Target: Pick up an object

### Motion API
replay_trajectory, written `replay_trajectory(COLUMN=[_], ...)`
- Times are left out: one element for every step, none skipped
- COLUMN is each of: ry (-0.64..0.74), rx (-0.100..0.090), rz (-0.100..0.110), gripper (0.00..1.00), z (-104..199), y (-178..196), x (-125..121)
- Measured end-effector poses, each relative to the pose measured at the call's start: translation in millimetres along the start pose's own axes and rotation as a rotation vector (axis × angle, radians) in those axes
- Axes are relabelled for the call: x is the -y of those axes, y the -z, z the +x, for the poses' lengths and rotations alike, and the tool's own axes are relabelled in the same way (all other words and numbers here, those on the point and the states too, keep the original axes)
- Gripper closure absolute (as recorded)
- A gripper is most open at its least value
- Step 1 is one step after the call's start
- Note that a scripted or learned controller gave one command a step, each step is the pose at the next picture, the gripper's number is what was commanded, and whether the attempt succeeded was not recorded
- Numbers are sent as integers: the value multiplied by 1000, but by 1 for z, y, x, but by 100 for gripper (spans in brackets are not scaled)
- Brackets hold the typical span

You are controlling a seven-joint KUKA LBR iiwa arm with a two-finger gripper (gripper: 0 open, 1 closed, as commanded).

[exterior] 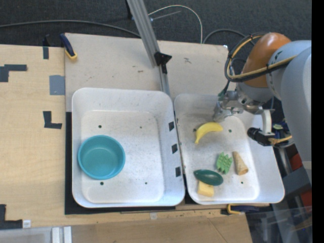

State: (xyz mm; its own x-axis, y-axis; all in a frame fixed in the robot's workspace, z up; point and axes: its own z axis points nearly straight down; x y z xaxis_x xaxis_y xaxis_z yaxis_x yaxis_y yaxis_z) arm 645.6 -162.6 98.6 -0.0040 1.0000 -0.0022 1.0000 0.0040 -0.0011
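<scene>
In the right bin (pixel 263 186) lie a yellow banana (pixel 207 130), a green ridged toy (pixel 224 162), a tan cone-shaped piece (pixel 239 163), a dark green oval piece (pixel 208 176) and a yellow block (pixel 205 189). My gripper (pixel 221 113) hangs low over the bin's back part, just right of and behind the banana's upper end. Nothing shows between its fingers.
The left bin (pixel 121 105) holds a teal bowl (pixel 101 157) at its front left. A metal pole (pixel 147 29) slants down to the gap between the bins. Cables loop behind the right bin, and the arm's grey body stands along the right side.
</scene>
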Motion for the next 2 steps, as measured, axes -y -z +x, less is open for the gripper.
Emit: replay_trajectory(ry=[-2,-2], rx=[-1,-1], rz=[-6,-6], gripper=[100,100], z=[7,10], y=[57,106], x=[6,-4])
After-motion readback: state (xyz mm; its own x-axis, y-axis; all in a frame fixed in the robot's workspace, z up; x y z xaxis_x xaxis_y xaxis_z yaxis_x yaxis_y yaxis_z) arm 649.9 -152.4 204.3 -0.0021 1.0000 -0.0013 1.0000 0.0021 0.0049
